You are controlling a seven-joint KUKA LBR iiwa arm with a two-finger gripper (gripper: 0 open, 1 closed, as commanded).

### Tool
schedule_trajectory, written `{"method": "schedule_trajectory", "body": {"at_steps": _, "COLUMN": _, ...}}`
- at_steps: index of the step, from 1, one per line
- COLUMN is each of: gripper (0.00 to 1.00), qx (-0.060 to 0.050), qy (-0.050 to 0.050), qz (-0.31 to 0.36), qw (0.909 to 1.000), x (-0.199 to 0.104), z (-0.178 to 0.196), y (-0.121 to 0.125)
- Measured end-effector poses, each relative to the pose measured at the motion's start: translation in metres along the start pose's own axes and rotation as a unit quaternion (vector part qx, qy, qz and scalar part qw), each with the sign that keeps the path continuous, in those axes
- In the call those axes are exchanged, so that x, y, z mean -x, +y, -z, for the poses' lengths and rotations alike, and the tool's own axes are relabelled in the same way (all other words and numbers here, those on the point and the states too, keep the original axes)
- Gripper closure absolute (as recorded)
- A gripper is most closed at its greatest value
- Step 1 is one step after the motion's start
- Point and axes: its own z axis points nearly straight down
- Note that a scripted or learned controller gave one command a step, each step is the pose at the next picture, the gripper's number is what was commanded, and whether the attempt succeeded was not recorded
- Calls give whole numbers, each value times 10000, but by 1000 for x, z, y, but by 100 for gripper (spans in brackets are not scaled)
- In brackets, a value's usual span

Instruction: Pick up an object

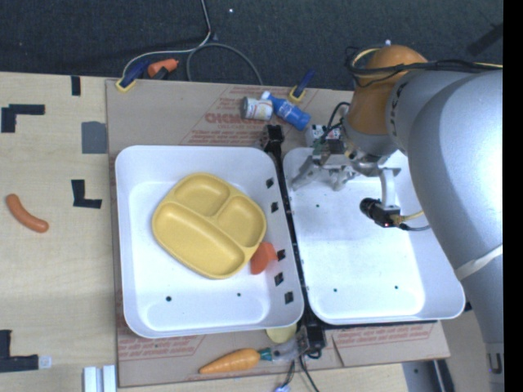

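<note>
Two bins sit below, and the gripper (327,170) hangs over the right bin's (368,292) far edge (jaw state unreadable), so reaching the yellow plate (208,223) or orange piece (262,258) means crossing left.

1. Gripper (327,168): metallic grey with black parts; the arm (458,153) above it is grey with an orange band (377,88).
2. Bins: the right bin (368,296) under the gripper and the left bin (135,219) beside it are plain white.
3. Divided plate (208,223), left of the gripper: yellow.
4. Small piece (262,258) touching the plate: orange-red.
5. Bottle (278,109), just beyond the gripper: blue and white.
6. Toy carrot (229,362): orange, green top.
7. Sausage (26,213), far left: orange-red.
</note>
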Motion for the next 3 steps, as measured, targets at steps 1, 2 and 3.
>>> {"method": "schedule_trajectory", "body": {"at_steps": 1, "gripper": 0, "qx": 22, "qy": 6, "qz": -1, "qw": 10000, "x": 1, "z": 1, "y": -27}}
{"method": "schedule_trajectory", "body": {"at_steps": 2, "gripper": 0, "qx": -9, "qy": 12, "qz": 13, "qw": 10000, "x": 1, "z": 0, "y": 1}}
{"method": "schedule_trajectory", "body": {"at_steps": 3, "gripper": 0, "qx": -14, "qy": 26, "qz": -26, "qw": 10000, "x": -10, "z": 103, "y": -190}}
